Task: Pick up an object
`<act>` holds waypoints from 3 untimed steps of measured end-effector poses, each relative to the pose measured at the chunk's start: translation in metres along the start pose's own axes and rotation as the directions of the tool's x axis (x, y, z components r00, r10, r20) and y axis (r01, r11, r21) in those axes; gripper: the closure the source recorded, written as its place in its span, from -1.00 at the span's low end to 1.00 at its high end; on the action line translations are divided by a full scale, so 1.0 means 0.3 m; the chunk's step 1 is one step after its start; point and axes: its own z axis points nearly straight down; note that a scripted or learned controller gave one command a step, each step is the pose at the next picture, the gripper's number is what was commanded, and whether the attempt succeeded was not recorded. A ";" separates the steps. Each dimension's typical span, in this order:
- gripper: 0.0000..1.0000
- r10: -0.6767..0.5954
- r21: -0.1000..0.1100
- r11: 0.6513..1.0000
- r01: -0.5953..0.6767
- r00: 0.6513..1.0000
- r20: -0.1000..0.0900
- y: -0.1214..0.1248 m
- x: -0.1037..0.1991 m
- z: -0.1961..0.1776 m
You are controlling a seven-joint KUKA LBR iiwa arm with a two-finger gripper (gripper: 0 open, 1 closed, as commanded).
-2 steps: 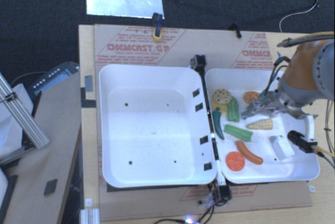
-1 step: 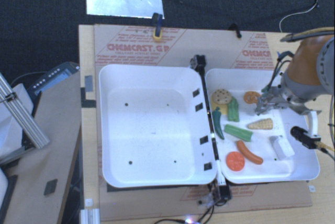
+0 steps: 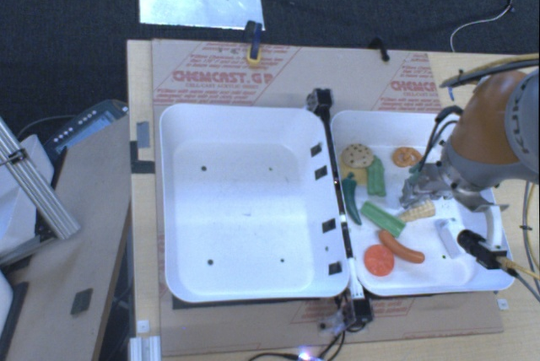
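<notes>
My gripper (image 3: 415, 191) hangs low over the middle of the right bin (image 3: 403, 121), under the grey wrist and orange band. Just below it lies a pale yellow corn cob (image 3: 420, 212); whether they touch I cannot tell. Left of the corn is a light green cucumber (image 3: 383, 218). A red-orange sausage (image 3: 402, 247) and a red tomato slice (image 3: 380, 261) sit near the front wall. Toward the back are a speckled cookie (image 3: 357, 154), a green pepper (image 3: 375, 178) and an orange pretzel (image 3: 407, 157). Nothing is visibly held.
The left bin (image 3: 181, 140) stands beside the right one, with black clips (image 3: 321, 174) along the shared wall. A dark green pod (image 3: 349, 203) lies by that wall. A pale grey block (image 3: 447, 237) rests at the front right. A black cable fitting (image 3: 477, 250) overhangs the right rim.
</notes>
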 end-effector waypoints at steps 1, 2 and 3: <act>1.00 -0.012 -0.016 1.000 0.012 1.000 0.002 0.413 0.157 0.036; 1.00 0.001 0.002 1.000 -0.001 1.000 0.001 0.179 0.123 0.043; 1.00 0.003 0.001 1.000 -0.003 1.000 0.002 0.017 0.037 0.044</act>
